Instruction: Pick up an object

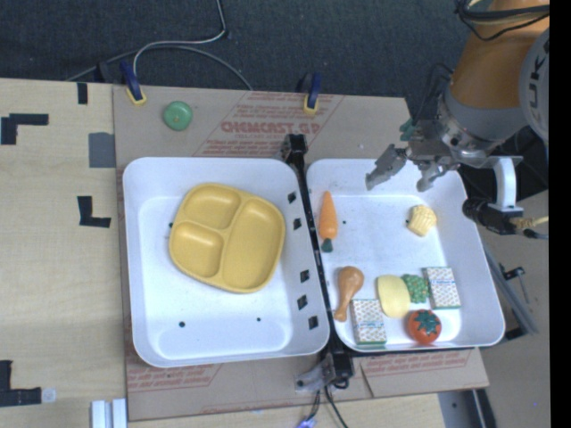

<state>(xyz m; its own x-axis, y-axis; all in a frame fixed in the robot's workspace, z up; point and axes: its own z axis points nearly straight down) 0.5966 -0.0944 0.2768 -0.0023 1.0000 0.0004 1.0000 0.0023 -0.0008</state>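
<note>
Toy foods lie in the right white plastic bin (473, 239): an orange carrot (327, 218), a drumstick (346, 290), a yellow corn piece (421, 220), a red tomato (424, 325). Largest, a yellow divided plastic plate (227, 236) fills the left white bin (143, 239). Spread apart and holding nothing, the grey two-finger gripper (403, 173) hangs over the right bin's far edge.
</note>
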